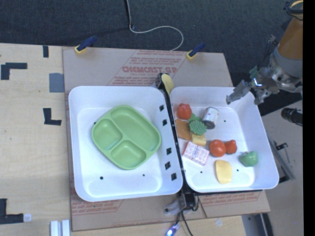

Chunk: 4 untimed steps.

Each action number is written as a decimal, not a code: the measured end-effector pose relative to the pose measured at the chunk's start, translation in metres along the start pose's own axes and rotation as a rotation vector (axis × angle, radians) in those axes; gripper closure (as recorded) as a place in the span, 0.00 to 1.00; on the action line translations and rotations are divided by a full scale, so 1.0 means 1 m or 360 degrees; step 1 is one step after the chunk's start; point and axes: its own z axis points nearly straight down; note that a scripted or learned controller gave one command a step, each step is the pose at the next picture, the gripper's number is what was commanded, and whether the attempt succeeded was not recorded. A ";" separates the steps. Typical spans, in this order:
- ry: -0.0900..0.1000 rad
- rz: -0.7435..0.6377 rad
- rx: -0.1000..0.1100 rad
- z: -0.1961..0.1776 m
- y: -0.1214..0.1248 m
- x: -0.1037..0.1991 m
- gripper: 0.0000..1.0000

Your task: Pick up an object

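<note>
Cardboard [147,68] with faint red print, unreadable, under bins [78,132]

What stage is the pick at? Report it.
Nothing looks done: the toys, such as the can and the lemon, all lie in the right bin. The claw hangs over that bin's upper right rim, holding nothing. The descent, grasp and lift remain.

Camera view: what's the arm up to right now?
The arm's gripper hangs over the top right edge of the right bin, fingers spread, holding nothing. The toy food lies loose in that bin: a tomato, a small can, a broccoli, a yellow piece and a green pepper among others. The left bin holds a green divided plate. No pick made yet.
</note>
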 end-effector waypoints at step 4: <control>-0.0003 -0.0002 -0.0007 0.163 0.000 0.095 1.00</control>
